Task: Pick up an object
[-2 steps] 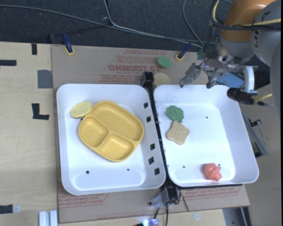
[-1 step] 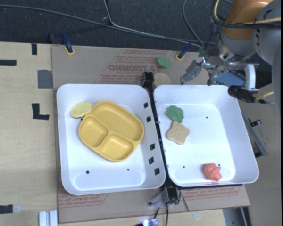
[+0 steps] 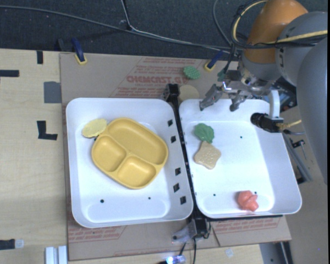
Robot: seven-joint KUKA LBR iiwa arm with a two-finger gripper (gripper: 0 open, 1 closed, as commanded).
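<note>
- The arm [image 3: 297, 32] enters from the right, its far side cut off by the frame edge.
- The left bin [image 3: 80, 147] holds a yellow divided tray [image 3: 130, 153] with a pale yellow piece [image 3: 94, 127] touching the tray's upper left edge.
- The right bin [image 3: 275, 169] holds a green leafy toy [image 3: 204, 131], a tan toy [image 3: 207, 157] just below it and a red toy [image 3: 247, 201] near the bottom right corner.
- The gripper [image 3: 218, 104] hangs over the right bin's top rim, fingers spread apart, clasping nothing.
- A small green piece [image 3: 191, 72] lies on the cardboard beyond the bins; its shape is hard to make out.
</note>
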